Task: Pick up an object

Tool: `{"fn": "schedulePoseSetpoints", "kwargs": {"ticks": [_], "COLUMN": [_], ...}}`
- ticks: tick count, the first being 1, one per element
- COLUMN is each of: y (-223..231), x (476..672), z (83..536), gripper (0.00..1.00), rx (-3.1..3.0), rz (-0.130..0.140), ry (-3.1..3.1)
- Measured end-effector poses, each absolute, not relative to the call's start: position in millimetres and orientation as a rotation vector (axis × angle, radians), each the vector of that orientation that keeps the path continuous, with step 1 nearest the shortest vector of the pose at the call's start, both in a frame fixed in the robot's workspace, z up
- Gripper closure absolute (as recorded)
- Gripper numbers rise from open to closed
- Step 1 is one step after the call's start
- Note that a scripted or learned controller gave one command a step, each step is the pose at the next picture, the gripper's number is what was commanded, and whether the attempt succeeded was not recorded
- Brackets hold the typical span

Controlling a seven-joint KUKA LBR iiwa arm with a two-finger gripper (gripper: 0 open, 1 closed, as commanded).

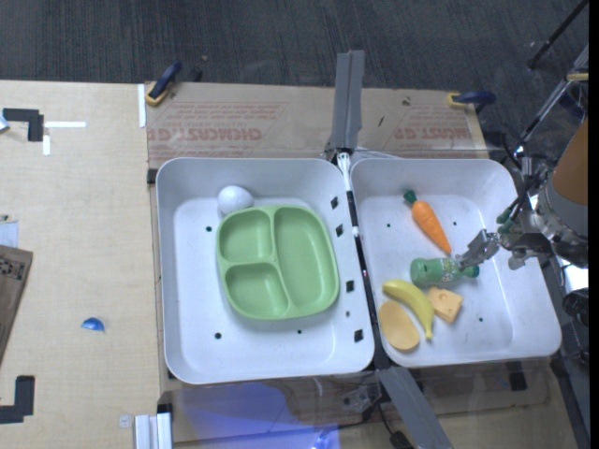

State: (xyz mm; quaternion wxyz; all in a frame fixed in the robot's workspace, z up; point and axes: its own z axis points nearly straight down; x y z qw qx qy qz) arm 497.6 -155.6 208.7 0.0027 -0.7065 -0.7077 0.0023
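Note:
The right bin [524, 340] holds an orange carrot [430, 224], a green bottle-shaped toy [432, 270] lying on its side, a yellow banana [412, 300], a yellow cheese wedge [447, 304] and a flat tan oval piece [400, 326]. My gripper [473, 255] reaches in from the right, low in this bin, right at the green toy's right end. Whether the toy is held cannot be made out. The carrot lies just up and left of the gripper.
The left bin [182, 344] holds a green divided plate [278, 260] and a small white ball [235, 197] at its back left. A grey divider bar [347, 101] runs between the bins at the back. A small blue item [92, 325] lies on the bench, far left.

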Motion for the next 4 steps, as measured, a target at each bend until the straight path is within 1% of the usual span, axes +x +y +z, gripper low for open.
{"fn": "schedulePoseSetpoints", "kwargs": {"ticks": [1, 2, 3, 4], "y": [-135.2, -127.5, -128.0, -56.0], "x": [557.1, 643.8, 643.8, 655.9], "z": [88.4, 88.1, 93.5, 191.7], "gripper": [0.00, 0.00, 1.00, 1.00], "rx": [-2.175, -2.265, -2.260, -2.232], "rz": [0.004, 0.006, 0.014, 0.002], "ry": [-2.262, -2.173, -2.177, -2.212]}}
